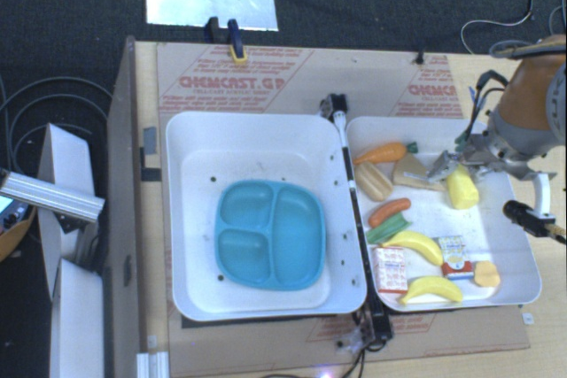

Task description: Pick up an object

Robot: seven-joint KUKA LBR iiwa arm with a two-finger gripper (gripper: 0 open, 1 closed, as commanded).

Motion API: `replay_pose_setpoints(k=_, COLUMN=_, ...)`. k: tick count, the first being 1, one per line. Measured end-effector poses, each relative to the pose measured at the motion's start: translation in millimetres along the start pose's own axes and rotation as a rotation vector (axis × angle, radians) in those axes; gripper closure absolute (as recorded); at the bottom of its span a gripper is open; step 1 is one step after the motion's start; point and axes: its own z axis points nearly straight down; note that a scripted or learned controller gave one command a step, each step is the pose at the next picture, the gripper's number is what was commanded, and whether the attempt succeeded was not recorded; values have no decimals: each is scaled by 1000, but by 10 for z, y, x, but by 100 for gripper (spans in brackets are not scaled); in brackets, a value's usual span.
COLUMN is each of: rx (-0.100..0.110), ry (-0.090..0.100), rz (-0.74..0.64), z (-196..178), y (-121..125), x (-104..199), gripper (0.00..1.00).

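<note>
grey two-finger gripper (pixel 446 162) low in the right-hand white bin (pixel 523 279), tips pointing left, just beside a tan wedge-shaped toy block (pixel 413 173) and a pale yellow rounded plastic fruit (pixel 462 189); nothing seen between the tips, and how far apart they stand i cannot tell. the yellow fruit is the nearest target, touching the wrist side. judged light, hollow, stiff, smooth and likely slippery; best pinched across its narrow middle. blue divided plastic plate (pixel 268 234) sits in the left bin.
</note>
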Motion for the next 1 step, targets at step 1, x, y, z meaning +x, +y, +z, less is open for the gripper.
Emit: replay_pose_setpoints(k=1, rx=-6, ry=0, rz=0, z=-129, y=18, x=-2, gripper=100)
